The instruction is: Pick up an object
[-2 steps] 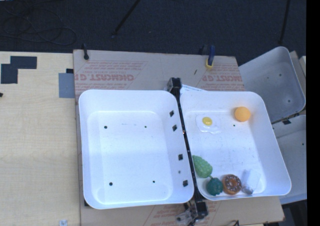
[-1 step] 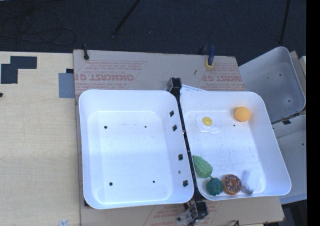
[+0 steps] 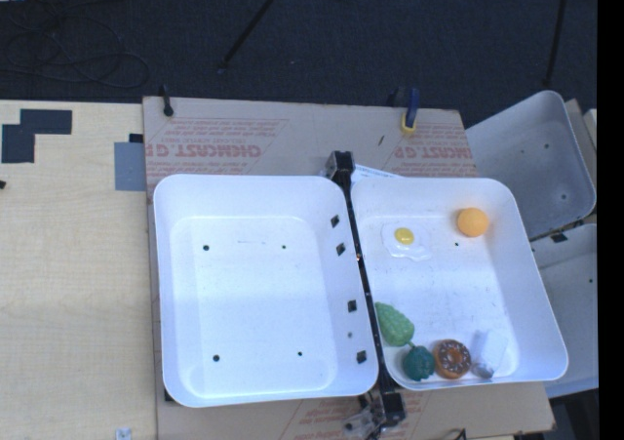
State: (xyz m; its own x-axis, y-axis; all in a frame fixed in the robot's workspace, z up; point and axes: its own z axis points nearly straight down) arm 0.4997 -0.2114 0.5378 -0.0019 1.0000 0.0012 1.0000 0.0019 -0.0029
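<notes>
The right bin (image 3: 522, 262) holds an orange ball (image 3: 472, 222), a fried egg (image 3: 406, 240), a green leaf (image 3: 394, 324), a teal ball (image 3: 419, 363), a donut (image 3: 451, 358) and a white piece (image 3: 491, 348). The last four lie near its front edge.

Lab test bench: clamped cardboard (image 3: 292, 140), white bins (image 3: 253, 292), floor cables (image 3: 88, 48).

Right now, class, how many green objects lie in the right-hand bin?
2. A light green piece lies by the divider at the bin's lower left. A darker teal-green one sits just below it, beside the doughnut. None looks hidden.
</notes>
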